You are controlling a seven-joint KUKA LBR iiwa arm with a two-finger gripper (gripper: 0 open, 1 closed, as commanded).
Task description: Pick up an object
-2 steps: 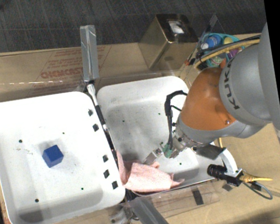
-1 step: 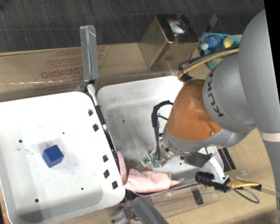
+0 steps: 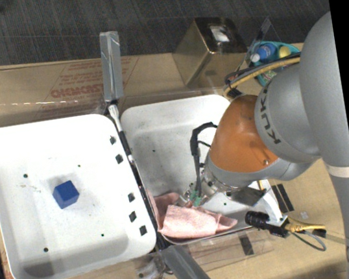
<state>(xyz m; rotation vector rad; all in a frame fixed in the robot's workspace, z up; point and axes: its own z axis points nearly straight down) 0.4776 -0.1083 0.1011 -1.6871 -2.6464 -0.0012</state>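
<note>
- Left bin (image 3: 12,194): shallow, white, occupying the left half of the frame; holds one blue cube (image 3: 66,193), lying left of the bin's centre, clear of all walls.
- Right bin (image 3: 159,125): shallow, white, centre of the frame, its lower right part covered by the arm.
- Pink cloth (image 3: 184,222): crumpled, at the lower left corner of the right bin, against the near wall and close to the divider between the bins.
- Arm (image 3: 289,117): grey with an orange band, entering from the right edge of the frame and bending down over the right bin.
- Gripper (image 3: 197,197): low in the right bin, at the upper right edge of the pink cloth, touching or just above it; whether the jaws are released or clenched cannot be told.
- Cardboard sheet (image 3: 35,92): brown, printed in red, beneath and behind both bins at the upper left.
</note>
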